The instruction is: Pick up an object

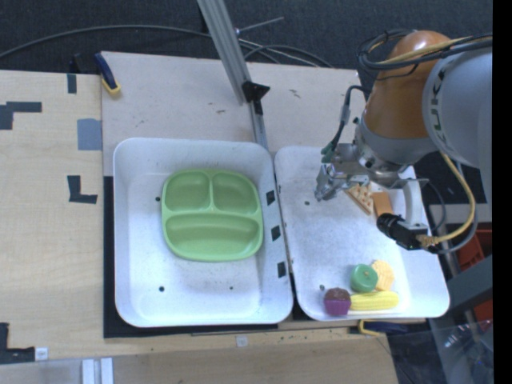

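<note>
My gripper (330, 184) hangs over the upper part of the right bin (336, 230), its fingers pointing down above bare bin floor with nothing seen between them. Just right of it lies a tan cracker-like piece (362, 196) with an orange block (383, 204) beside it, partly hidden under the wrist. In the bin's lower right corner sit a green round toy (364, 278), an orange-yellow piece (385, 274), a yellow corn cob (374, 300) and a purple ball (337, 301).
The left bin (136, 214) holds a green divided plate (213, 215). A metal pole (228, 42) slants down to the wall between the bins. A black cable fitting (402, 232) hangs off the wrist over the right bin's right side.
</note>
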Controlling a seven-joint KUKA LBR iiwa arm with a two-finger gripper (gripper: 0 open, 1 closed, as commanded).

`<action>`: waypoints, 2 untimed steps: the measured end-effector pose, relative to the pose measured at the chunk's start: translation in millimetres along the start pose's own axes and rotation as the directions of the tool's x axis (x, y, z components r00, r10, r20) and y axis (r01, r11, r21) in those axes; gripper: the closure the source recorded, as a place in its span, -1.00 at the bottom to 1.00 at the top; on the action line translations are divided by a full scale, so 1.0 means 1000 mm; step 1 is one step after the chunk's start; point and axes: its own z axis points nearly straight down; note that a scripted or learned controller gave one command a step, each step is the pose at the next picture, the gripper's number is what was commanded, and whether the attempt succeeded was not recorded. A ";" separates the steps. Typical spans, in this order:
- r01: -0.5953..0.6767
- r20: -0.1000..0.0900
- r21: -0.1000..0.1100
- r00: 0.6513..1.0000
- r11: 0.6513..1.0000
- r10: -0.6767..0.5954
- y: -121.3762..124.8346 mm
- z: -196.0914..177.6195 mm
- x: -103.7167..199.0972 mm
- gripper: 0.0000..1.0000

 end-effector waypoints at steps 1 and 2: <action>-0.001 0.001 -0.001 1.000 1.000 0.001 0.023 0.013 0.047 1.00; 0.000 0.000 -0.003 1.000 1.000 0.000 0.044 0.003 0.093 1.00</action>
